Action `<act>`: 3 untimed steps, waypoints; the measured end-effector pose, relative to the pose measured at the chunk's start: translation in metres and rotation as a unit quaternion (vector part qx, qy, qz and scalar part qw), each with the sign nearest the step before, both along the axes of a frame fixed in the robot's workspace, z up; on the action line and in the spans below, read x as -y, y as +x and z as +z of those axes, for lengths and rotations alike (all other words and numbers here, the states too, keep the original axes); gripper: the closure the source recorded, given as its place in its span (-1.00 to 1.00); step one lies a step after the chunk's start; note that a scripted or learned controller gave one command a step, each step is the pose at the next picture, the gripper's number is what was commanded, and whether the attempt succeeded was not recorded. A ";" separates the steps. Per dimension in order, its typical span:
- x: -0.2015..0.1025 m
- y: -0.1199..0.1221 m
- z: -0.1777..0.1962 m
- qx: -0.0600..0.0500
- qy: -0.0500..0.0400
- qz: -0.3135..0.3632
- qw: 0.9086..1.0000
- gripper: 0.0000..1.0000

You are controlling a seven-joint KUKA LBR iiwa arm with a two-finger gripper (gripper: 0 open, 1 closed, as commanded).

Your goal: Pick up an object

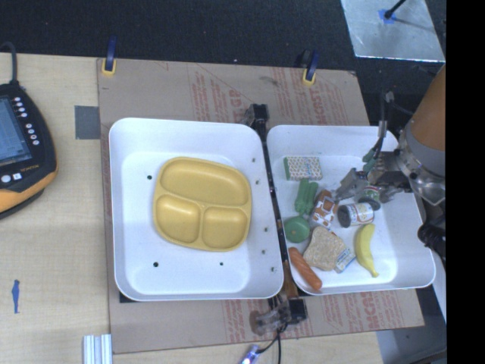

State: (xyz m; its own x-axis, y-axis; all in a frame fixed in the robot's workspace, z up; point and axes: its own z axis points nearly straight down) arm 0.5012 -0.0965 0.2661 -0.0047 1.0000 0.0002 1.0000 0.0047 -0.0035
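The right bin [402, 268] holds several small objects. A metal can [356, 214] lies on its side near the middle, with a yellow banana [367, 250] just in front of it. A slice of bread [324, 249], an orange carrot [305, 270], a green bottle [305, 196], a green lump [297, 228], a red-and-white packet [323, 208] and a patterned box [302, 166] fill the left half. My gripper [362, 196] hangs over the bin just behind the can, open, with nothing between its fingers.
The left bin [129, 271] holds a yellow divided plate [202, 202]. A teach pendant [19, 154] lies on the bench at far left. Clamps [109, 58] hold the cardboard mat at the back edge.
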 end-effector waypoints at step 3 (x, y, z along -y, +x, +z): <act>0.004 0.062 -0.174 0.000 -0.001 0.000 1.000 -1.00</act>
